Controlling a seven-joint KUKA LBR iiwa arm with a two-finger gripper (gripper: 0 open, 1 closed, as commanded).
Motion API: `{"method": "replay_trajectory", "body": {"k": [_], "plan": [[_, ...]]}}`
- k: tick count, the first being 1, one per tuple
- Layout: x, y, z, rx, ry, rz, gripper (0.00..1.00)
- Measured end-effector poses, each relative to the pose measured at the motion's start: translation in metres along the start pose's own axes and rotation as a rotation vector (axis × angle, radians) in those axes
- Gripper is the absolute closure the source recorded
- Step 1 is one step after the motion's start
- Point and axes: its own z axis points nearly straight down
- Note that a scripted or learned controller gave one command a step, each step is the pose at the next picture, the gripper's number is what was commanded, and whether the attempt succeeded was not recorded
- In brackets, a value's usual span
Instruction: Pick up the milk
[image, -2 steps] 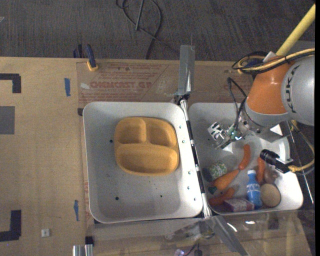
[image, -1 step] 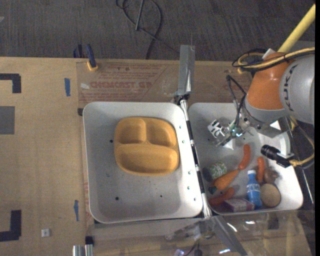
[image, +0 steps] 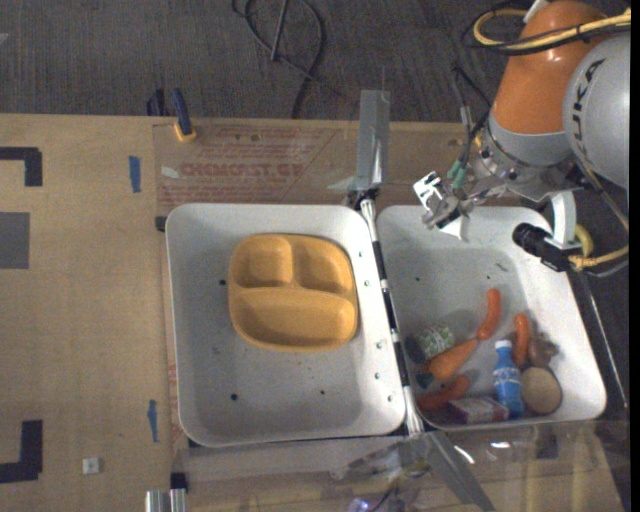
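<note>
The milk (image: 478, 409) looks to be the small pink and white carton lying flat at the front edge of the right bin (image: 590, 340). It lies between a carrot (image: 443, 392) and a blue bottle (image: 507, 379). My gripper (image: 438, 204) hangs over the back left corner of the right bin, far behind the carton. Its fingers stand apart with nothing between them. The grey and orange arm (image: 545, 90) comes in from the upper right.
A yellow divided plate (image: 293, 291) lies in the left bin (image: 200, 380). Around the carton, the right bin holds a green can (image: 435, 340), another carrot (image: 455, 353), two sausages (image: 489, 312), and a brown round item (image: 541, 389). A black cable end (image: 540, 246) hangs over the bin's back.
</note>
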Motion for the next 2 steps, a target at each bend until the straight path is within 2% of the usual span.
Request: {"method": "replay_trajectory", "body": {"k": [1,2], "plan": [[0.074,0.004,-0.125,0.001,0.000,-0.005,1.00],[0.120,-0.008,-0.027,0.003,0.002,0.006,1.00]]}}
